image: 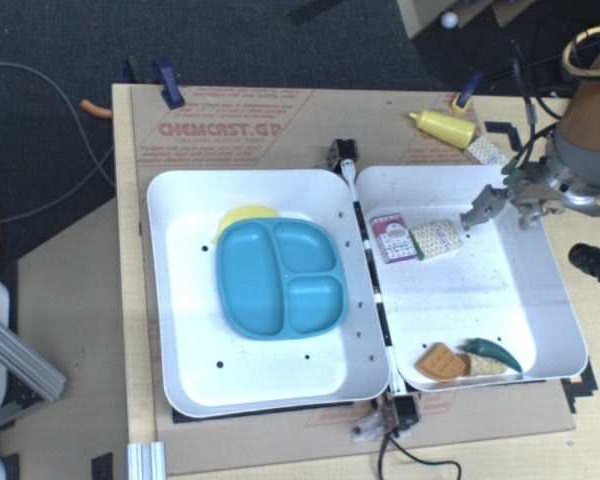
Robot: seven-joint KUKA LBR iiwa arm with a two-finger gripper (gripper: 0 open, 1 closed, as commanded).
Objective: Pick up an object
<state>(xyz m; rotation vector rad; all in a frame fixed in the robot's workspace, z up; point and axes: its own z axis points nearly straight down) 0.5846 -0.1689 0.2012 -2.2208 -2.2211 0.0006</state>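
- Far left of the gripper [477, 211], the left bin [170, 298] held a blue divided plate [280, 276], lying flat mid-bin. A yellow item [246, 213] poked out from under the plate's far edge, mostly covered, so a poor pick.
- The divider rail [365, 268] ran between the two bins; a black clamp [343, 153] at its far end presumably pinned them together.
- Just left of the gripper, in the right bin [555, 298], a maroon packet [394, 238] lay flat. Touching it on the gripper side was a pale speckled sachet [435, 239]. Sachet was the nearest candidate; both flat, so thin for a two-finger pinch.
- Beyond the gripper and outside the bin, a yellow bottle [444, 126] lay on its side on the board [280, 118]. Out of the bin, so likely not a target.
- Gripper sat over the far side of the right bin, wrist coming in from the right and angled toward the sachet. Nothing was visibly between the fingers. Couldn't tell from this angle whether they were spread or closed: too small and dark.
- Nearer than the gripper, well apart from it, a tan biscuit-like piece [441, 362] and a dark green leaf-shaped toy [494, 352] sat against the bin's near wall; probably slid there, since the corner traps them.
- My read: approach phase, nothing picked up yet.
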